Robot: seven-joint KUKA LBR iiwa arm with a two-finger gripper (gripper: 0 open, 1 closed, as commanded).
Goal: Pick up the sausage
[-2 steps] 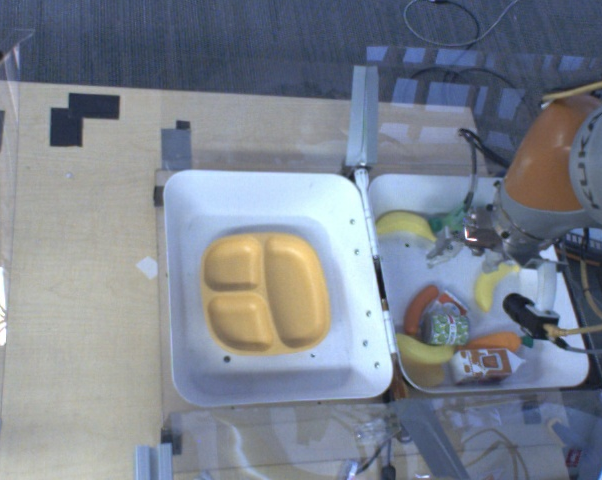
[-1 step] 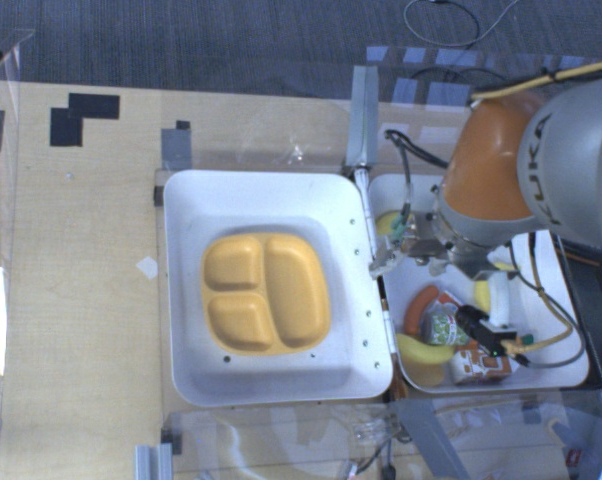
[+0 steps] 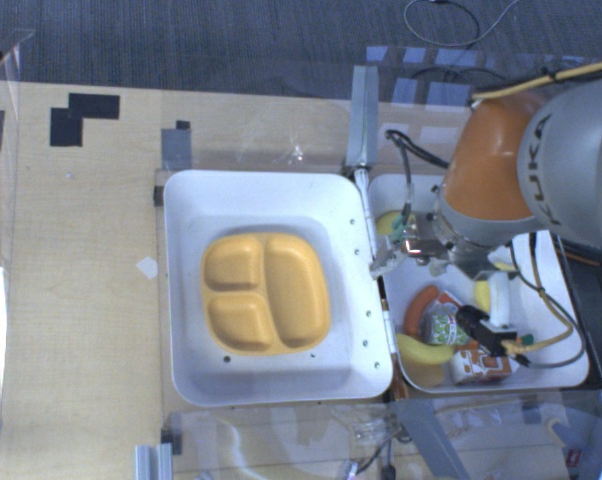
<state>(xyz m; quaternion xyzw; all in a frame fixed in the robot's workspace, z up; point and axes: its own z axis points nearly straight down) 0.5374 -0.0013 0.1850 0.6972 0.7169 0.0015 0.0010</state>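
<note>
Apparently approach step: arm [image 3: 501, 168] hangs over right bin [image 3: 571, 368]; hand [image 3: 406, 243] state cannot be told. Sausage [image 3: 421, 306] lies lower centre-right, beside banana [image 3: 421, 350]. Next: descend onto the sausage.

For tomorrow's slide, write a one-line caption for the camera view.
KUKA arm hovers over the right bin above the red sausage amid toy food; a yellow divided plate sits in the left bin.
</note>
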